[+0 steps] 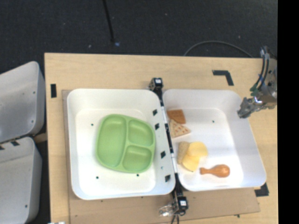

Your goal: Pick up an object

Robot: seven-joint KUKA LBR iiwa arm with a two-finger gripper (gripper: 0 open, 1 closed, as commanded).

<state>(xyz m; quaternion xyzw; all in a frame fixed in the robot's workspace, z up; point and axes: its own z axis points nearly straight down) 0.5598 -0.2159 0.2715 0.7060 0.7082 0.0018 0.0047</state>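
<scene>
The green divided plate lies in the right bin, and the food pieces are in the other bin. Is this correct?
Not quite. The camera view shows the green divided plate in the left bin; the food pieces lie in the right bin.

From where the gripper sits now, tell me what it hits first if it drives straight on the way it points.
The gripper hangs at the right bin's upper right rim, apparently aimed down-left. It would probably meet bare bin floor first, before the yellow pieces; depth is unclear.

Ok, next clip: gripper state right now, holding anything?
Gripper: at the right bin's upper right rim, open or closed cannot be told; nothing seen in it.
</scene>
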